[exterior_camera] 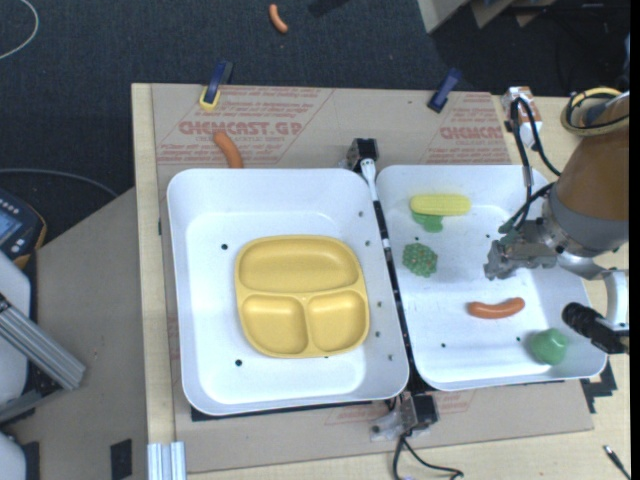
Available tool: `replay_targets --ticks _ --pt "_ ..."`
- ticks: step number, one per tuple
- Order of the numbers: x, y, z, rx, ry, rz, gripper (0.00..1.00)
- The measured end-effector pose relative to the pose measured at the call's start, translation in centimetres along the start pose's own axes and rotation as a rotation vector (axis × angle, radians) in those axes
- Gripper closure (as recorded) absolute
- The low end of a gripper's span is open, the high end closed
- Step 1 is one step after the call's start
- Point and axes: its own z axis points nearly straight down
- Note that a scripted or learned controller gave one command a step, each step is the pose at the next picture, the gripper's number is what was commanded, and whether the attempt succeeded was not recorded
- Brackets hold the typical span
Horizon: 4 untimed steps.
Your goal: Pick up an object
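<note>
Right now I see the gripper (pixel 503 258) low over the right bin (pixel 455 363), near its right side, with the grey arm (pixel 592 193) and its orange band reaching in from the right edge. I cannot tell from this slant how the jaws stand; the dark tool head hides them, and nothing is visibly pinched there. Just below and slightly left of the gripper lies an orange toy sausage (pixel 496 309), apart from it on the bin floor. A green round object (pixel 547 347) sits near the bin's lower right corner, beside a black part of the tool. Further left in the same bin I see a green broccoli piece (pixel 419 260), and above it a yellow corn cob (pixel 439 206) with a green bit under it. The left bin (pixel 200 268) holds a yellow divided tray (pixel 300 295), lying flat in its middle. On the cardboard (pixel 300 118) behind the left bin rests another small orange sausage (pixel 229 149).
</note>
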Motion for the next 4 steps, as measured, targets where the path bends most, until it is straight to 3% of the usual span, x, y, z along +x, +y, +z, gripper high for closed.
replay_targets --ticks 2,3,4 --pt "0.3 0.2 -6.7 0.0 0.0 0.0 1.0" --pt "5.3 1.0 -7.6 0.001 0.001 -0.003 1.0" --pt "10.5 2.5 -5.8 0.007 0.003 -0.004 1.0"
